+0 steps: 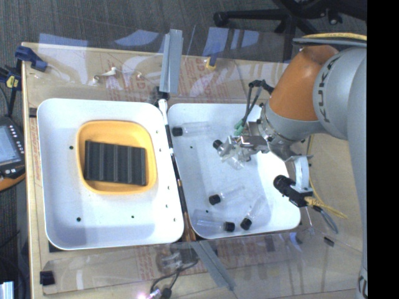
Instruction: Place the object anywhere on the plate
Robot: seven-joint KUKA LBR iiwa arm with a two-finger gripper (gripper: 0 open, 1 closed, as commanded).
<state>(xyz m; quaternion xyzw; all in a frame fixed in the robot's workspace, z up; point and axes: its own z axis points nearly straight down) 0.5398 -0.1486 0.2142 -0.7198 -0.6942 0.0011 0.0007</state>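
The grey arm's metal pincer (235,148) hangs low over the right white bin (193,167); whether it is wide or narrow cannot be told. Clear plastic vials with black caps (227,198) lie scattered in that bin. The yellow square plate (115,132) sits in the left white bin (56,217), carrying a dark ribbed block (116,162).

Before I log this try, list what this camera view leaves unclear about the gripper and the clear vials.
- Two-finger metal gripper over the right white bin: glare and clear plastic blur the fingertips, so whether it grips a vial is unreadable.
- Clear plastic vials with black caps: see-through bodies fade into the white floor; count uncertain.
- Yellow plate in the left white bin: the dark ribbed insert hides its centre.
- Grey arm: cut off by the right edge.
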